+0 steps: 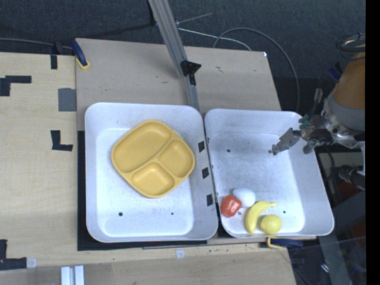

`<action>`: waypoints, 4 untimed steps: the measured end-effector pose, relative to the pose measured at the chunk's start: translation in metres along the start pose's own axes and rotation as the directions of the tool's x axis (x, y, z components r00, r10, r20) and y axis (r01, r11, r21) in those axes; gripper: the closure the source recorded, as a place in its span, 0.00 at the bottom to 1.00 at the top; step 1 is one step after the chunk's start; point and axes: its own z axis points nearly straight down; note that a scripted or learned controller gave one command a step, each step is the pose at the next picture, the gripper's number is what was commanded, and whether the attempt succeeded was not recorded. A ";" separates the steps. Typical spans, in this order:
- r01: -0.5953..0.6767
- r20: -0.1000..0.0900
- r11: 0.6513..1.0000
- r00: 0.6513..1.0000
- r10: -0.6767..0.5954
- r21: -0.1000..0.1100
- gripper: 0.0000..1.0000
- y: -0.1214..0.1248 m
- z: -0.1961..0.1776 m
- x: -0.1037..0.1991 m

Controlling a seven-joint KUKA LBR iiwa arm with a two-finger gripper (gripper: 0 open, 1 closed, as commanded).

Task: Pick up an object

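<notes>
The gripper [291, 141] hovers over the right bin's [309, 177] far side, its fingers spread and holding nothing. A banana [256, 214], a lemon [271, 224], a red fruit [230, 206] and a white object [244, 196] huddle in that bin's near corner, and a yellow tray [153, 158] lies in the left bin [98, 159].

No readable text, labels, brand names, numbers or signs appear anywhere in the frame. The black tape pieces [18, 83] on the wooden bench [35, 177] at the left are plain shapes that spell no letters or words.
</notes>
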 end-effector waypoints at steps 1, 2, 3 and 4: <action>0.000 0.000 1.000 1.000 0.000 0.000 0.00 0.000 0.000 0.000; -0.001 0.000 1.000 1.000 0.001 0.005 0.00 -0.006 0.045 0.004; -0.001 0.000 1.000 1.000 0.001 0.004 0.00 -0.003 0.090 0.009; -0.001 0.002 1.000 1.000 0.001 0.000 0.00 -0.003 0.143 0.010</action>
